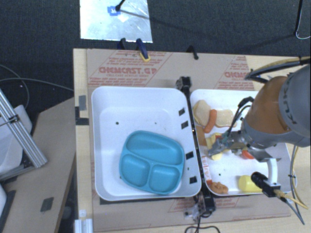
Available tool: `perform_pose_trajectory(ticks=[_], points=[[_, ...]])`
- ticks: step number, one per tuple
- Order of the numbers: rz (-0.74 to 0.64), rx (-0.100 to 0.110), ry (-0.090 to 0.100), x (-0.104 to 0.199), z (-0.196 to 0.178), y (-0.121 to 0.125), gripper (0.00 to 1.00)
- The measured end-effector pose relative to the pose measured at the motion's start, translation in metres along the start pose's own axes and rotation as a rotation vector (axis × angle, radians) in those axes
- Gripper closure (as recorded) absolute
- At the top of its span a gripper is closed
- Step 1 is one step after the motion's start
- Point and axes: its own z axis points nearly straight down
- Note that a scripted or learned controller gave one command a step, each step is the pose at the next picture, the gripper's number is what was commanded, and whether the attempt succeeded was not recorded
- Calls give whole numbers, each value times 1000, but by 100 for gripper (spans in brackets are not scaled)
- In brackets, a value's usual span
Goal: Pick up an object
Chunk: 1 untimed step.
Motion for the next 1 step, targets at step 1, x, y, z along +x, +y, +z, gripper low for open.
perform_pose_trajectory(ticks=[1], points=[[1, -6, -3, -20, -45, 36, 0]])
